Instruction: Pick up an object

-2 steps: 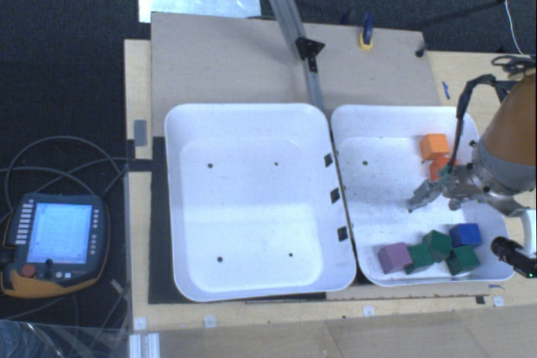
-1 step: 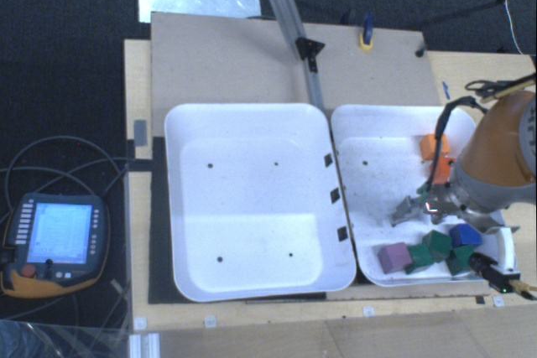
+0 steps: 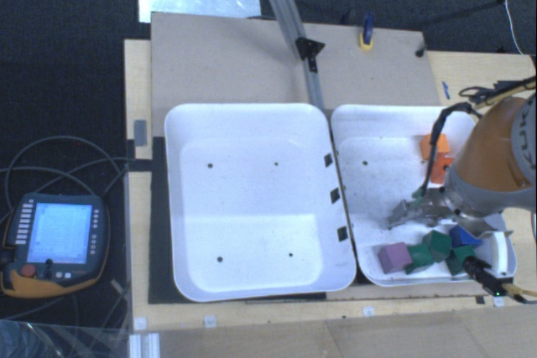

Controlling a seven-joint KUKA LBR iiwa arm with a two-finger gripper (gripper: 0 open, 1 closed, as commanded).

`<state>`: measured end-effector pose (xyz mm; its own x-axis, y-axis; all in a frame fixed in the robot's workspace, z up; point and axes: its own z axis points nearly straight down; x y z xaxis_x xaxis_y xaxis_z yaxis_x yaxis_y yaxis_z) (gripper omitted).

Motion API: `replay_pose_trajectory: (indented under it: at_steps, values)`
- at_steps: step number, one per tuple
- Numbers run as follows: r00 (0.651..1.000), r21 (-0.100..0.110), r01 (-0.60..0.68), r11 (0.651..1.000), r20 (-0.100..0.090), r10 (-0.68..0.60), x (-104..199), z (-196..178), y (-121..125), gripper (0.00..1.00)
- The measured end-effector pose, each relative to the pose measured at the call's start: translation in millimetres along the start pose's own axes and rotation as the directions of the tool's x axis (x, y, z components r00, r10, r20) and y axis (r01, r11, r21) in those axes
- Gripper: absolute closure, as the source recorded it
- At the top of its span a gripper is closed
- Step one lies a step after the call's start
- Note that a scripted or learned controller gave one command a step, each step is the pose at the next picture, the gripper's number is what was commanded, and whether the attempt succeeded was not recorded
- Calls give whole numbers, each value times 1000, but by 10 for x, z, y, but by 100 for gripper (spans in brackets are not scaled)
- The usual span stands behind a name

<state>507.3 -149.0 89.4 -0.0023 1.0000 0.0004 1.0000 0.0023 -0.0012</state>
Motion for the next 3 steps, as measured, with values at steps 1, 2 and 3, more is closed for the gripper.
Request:
replay_pose_trajectory:
  at_steps: [1,2,3]
  values:
    - [1000,-5,2,1000,0,-2,-1,-117,15,100]
    - [1000,-9,1,1000,3,-1,-74,-708,-21,100]
    - [1000,-11,3,1000,3,-3,-85,-1352,-19,100]
